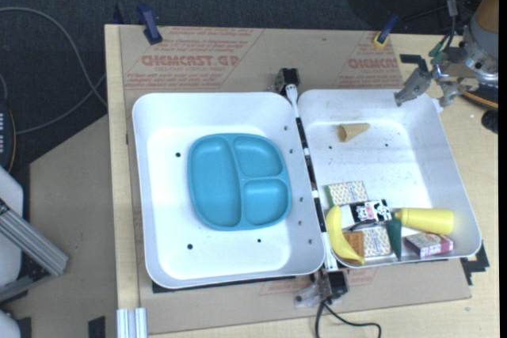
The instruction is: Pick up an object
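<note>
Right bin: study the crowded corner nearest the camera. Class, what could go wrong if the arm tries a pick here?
1. The banana, yellow bottle and small boxes lie packed together in the right bin, so the gripper may catch two things or nudge neighbours.
2. They sit against the bin's wall, leaving little room for the gripper.
3. The lone cone is small and may slip.

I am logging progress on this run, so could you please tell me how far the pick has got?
Nothing looks done. The gripper sits over the right white bin's far corner, holding nothing. The yellow banana, yellow bottle and small tan cone lie in that bin; the whole grasp remains.
</note>
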Motion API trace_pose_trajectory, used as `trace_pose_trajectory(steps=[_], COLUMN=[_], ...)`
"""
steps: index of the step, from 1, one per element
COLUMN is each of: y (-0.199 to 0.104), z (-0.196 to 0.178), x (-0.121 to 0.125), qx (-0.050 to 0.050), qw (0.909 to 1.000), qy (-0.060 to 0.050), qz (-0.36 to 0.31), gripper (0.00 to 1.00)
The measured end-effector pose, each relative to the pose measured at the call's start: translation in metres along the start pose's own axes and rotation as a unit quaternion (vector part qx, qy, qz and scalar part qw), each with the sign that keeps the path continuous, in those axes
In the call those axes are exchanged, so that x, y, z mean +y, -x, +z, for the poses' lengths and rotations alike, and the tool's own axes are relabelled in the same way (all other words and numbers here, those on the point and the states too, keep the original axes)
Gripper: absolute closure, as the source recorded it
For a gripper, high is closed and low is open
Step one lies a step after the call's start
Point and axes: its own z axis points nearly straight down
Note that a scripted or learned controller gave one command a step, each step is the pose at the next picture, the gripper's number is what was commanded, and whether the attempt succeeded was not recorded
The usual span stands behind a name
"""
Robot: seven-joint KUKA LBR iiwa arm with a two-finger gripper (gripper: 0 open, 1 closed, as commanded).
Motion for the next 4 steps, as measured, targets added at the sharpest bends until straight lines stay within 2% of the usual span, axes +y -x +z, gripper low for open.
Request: trace_pose_trajectory(steps=[1, 2, 3, 4], y=[-0.101, -0.107, -0.074, -0.074], z=[0.077, 0.134, 0.14, 0.13], x=[0.025, 0.029, 0.009, 0.01], qx=[0.001, -0.002, 0.0, 0.0], qw=[1.0, 1.0, 1.0, 1.0], qy=[-0.001, 0.009, -0.001, 0.0], qz=[-0.001, -0.001, 0.0, 0.0], gripper=[0.0, 0.0, 0.0, 1.0])
